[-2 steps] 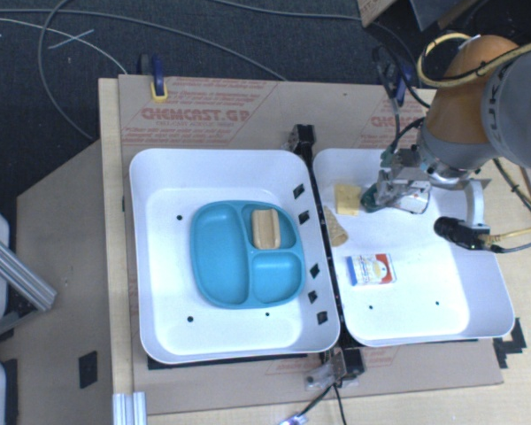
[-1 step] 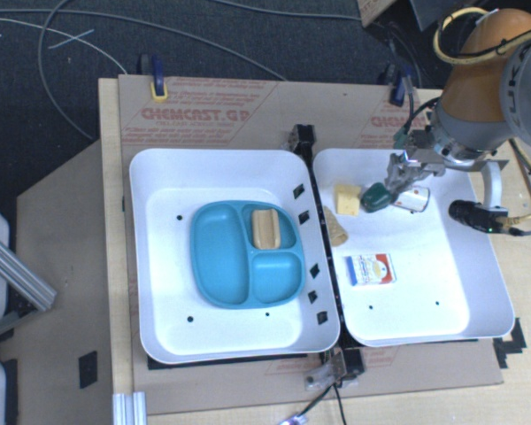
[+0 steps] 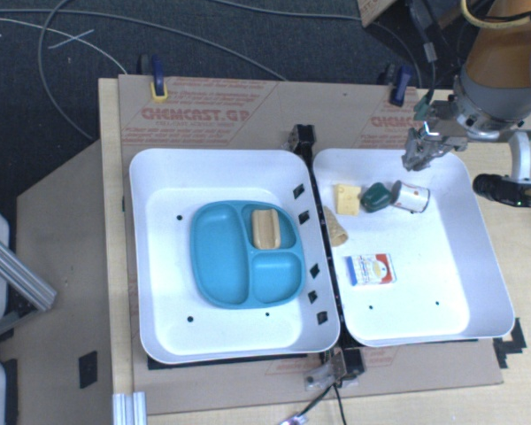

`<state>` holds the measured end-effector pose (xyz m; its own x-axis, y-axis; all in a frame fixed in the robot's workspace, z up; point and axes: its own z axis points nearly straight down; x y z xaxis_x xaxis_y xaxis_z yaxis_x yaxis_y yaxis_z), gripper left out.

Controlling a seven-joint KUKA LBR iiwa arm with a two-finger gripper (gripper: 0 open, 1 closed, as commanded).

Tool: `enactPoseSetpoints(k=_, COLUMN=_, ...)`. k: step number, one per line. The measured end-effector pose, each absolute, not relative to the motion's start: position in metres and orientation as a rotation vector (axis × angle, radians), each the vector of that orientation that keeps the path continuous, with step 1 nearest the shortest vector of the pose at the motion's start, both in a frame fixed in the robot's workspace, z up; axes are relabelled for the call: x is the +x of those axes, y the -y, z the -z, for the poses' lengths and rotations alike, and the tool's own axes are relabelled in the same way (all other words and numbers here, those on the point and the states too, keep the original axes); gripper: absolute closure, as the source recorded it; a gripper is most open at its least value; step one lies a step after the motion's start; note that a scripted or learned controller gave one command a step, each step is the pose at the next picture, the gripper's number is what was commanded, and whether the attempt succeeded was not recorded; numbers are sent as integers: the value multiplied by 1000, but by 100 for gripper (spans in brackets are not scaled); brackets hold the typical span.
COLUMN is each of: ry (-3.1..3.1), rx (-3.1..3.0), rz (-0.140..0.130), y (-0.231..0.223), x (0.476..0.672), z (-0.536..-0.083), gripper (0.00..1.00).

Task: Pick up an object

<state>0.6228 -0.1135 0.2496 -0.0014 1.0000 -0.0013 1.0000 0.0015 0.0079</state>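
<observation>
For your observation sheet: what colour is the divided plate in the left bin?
Blue divided plate, seen in the camera view.

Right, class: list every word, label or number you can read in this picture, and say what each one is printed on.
"CHEMCAST GP", red, on the brown protective sheet behind the left bin.
More red print on that sheet behind the right bin: too blurred to read.
Small card in the right bin, red and blue print: too small to read.

green-white object (image 3: 391, 197), lying in right bin (image 3: 478, 264)
</observation>
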Motion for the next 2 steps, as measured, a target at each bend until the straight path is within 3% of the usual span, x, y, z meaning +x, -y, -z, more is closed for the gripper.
enactPoseSetpoints(k=2, ry=-2229, rx=2218, rz=0, y=20, x=634, z=-230, gripper=100)
